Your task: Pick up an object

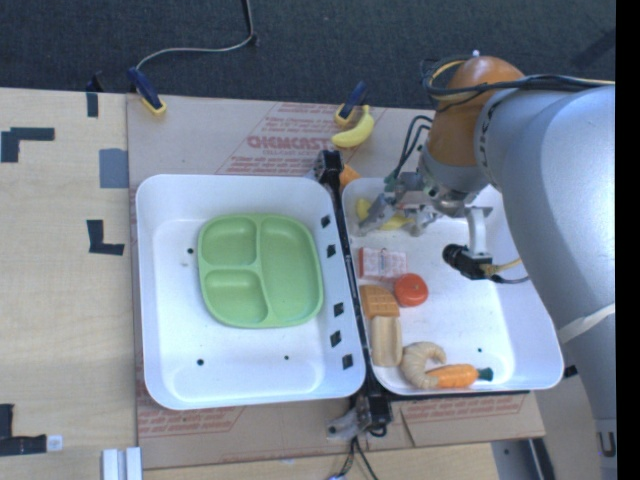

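In the left bin point(160, 298) a green divided plate point(260, 270) lies flat. In the right bin point(520, 338), a bread loaf point(383, 326) runs lengthwise beside the divider, a croissant point(420, 360) and a carrot point(455, 375) pointing left-right lie near the front rim, and a tomato point(411, 289) sits mid-bin. The gripper point(400, 211) hovers at the far corner; its state I cannot tell.

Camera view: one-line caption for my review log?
KUKA arm's pincer low in right bin near toy foods; green tray in left bin.
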`<action>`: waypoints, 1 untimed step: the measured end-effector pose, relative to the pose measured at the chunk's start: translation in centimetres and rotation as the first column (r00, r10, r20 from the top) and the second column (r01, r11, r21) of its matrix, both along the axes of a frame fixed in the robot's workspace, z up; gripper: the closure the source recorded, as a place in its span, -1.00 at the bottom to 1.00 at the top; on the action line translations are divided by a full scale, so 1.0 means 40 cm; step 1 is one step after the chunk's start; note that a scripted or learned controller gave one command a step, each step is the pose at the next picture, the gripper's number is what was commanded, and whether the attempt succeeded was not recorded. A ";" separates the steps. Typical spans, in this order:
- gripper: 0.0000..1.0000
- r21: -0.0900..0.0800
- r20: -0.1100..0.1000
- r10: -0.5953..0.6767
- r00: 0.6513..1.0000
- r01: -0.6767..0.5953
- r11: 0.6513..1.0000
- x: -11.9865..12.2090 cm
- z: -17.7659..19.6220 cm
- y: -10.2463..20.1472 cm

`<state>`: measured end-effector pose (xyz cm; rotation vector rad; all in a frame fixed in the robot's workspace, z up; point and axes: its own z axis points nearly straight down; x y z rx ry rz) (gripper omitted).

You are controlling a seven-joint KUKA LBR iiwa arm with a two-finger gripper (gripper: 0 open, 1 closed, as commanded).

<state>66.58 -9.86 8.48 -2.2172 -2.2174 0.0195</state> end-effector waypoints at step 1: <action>-1.00 0.003 0.008 0.000 1.000 0.000 1.000 0.003 0.028 0.004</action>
